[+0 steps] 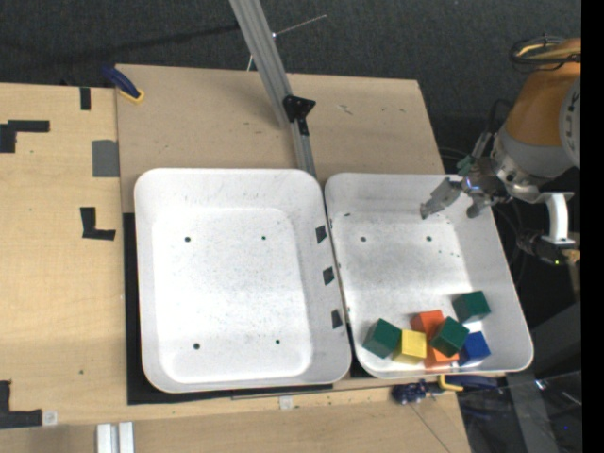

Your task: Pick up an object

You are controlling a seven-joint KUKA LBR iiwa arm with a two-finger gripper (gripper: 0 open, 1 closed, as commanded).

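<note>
While the gripper (pixel 455 198) hangs over the far right edge of the right bin (pixel 396 253), its two fingers look spread apart with nothing between them, so I judge this the approach step, with no pick begun. The blocks (pixel 429 336) lie well apart from it, heaped in that bin's near right corner (green, yellow, orange and blue ones touching, some stacked). The next move calls for travel toward that corner, then a descent over one block at the heap's edge, perhaps the green block (pixel 382 337) on its left.

Arm (pixel 543 111) — cropped at right edge
</note>
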